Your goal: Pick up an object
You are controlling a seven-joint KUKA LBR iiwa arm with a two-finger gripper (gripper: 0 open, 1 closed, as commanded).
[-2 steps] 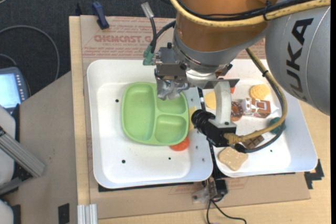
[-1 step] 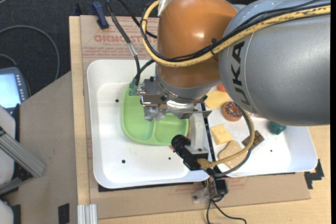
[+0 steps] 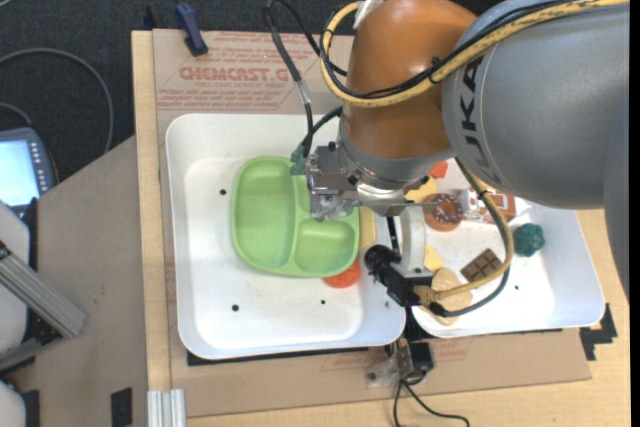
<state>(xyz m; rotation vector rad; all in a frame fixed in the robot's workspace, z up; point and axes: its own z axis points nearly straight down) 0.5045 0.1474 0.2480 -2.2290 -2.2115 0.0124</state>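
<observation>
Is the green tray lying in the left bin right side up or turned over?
Right side up. The green tray shows its hollow compartments and dividing ridges facing up, and it lies flat on the floor of the left bin.

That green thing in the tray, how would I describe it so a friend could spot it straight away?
Start at the left white bin, the one under the arm's orange band. The green plate lies in the middle of it, pale lime and split into compartments by raised ridges. It is far larger than the small orange piece peeking out at its lower right edge, and the only green thing in that bin.
</observation>
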